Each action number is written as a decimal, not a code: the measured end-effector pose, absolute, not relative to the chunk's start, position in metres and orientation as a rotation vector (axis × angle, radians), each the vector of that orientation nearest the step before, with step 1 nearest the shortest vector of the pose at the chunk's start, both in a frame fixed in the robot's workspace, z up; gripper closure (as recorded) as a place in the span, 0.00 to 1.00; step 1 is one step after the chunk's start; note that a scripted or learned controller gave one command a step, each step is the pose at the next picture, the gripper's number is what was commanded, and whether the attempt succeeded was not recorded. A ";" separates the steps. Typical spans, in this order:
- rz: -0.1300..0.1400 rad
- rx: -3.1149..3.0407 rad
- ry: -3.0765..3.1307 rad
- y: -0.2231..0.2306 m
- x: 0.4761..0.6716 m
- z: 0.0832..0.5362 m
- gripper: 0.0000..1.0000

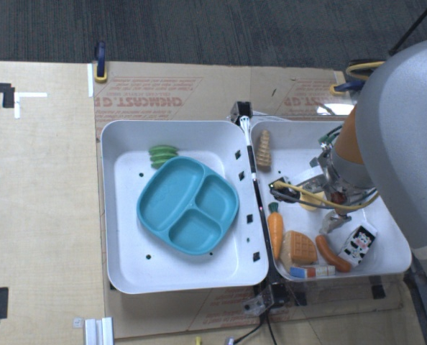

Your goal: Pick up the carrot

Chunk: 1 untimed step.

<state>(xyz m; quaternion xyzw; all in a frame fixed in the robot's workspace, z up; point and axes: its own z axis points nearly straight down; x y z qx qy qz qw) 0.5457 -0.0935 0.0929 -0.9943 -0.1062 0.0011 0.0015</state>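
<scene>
On the worktop [41,214], the grey arm [404,142] reaches over the right bin [397,261]. The left bin [120,264] holds a blue divided plate [188,205]. The claw [333,207] hangs low in the right bin; whether it is open or gripping anything cannot be told. The carrot [275,230] lies along that bin's left wall, just beside a bread loaf [298,249] and apart from the claw.

Tray [188,205] in left bin [120,264]; carrot [275,228] in right bin [300,129], beside bread [300,249].
</scene>
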 end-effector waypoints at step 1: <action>0.007 -3.122 -0.330 -0.049 0.480 0.191 0.00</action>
